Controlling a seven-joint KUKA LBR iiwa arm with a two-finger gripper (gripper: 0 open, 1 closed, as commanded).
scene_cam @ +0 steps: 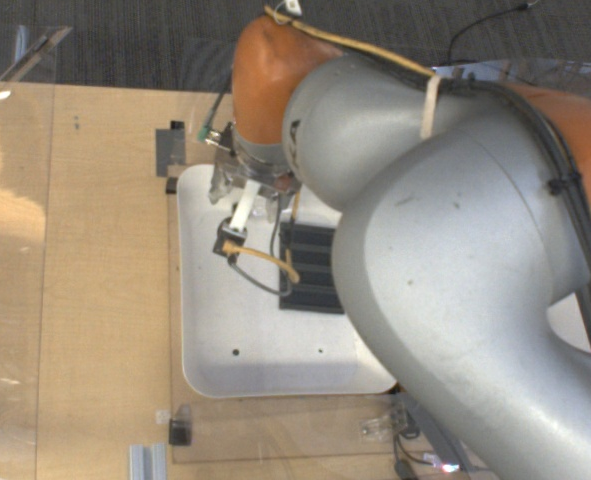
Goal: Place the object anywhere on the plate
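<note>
Black ribbed block (310, 268), that was the one loose thing I could make out, so I'm treating it as the object here. It lay flat on the floor of the white bin (235, 373), over toward the right of the part you could see, with its ridges running roughly across. Its right edge was tucked under my own arm (455, 268), so I couldn't say how far it went that way.

My gripper (250, 183) hung over the bin's far end, right under the orange band (265, 78), up and to the left of the block. It was near the block, but honestly I couldn't tell if they touched, or whether the gripper was open or closed; the wrist hid all that from the camera.

Other bits: two small dark dots (236, 351) on the bin floor near the front, a dark clamp (170, 148) at the bin's far left corner, and another (180, 430) at the near one, both on the wooden bench (75, 268).
</note>
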